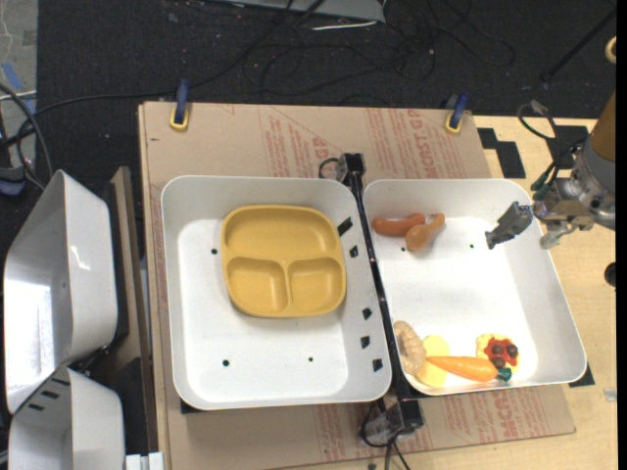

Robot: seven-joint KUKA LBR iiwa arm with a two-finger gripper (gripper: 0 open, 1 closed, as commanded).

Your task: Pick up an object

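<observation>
A: Tool (517, 225) at the right rim of the right bin (480, 292), reaching in from the right on the grey arm (588, 179). One dark finger visible, jutting left and down over the bin's upper right corner. Open or clenched — cannot tell at this slant. Nothing seen between the fingers.

B: Nearest to it?

A: Sausage (397, 225) and a small orange piece (423, 233), touching, well to the tool's left near the bin's far wall. Sausage lying flat, long axis left to right, tilted slightly. Further off, at the bin's near edge: carrot (462, 367), long axis also left to right, thin end toward the right, lying on a yellow piece (436, 349). Beige lumpy item (408, 346) at its left, red-and-dark cluster (502, 351) at its right.

B: Left bin (196, 360)?

A: Yellow divided plate (284, 259), three compartments, sitting flat in the upper middle.

B: Surface and room?

A: Both bins on a brown printed board (294, 140) over the bench, two yellow clamps (179, 117) at its far edge. Dark floor (98, 27) with cables beyond. White containers (59, 262) at left, cut off by the frame. Arm cropped at the right edge; cluster too small to identify.
</observation>
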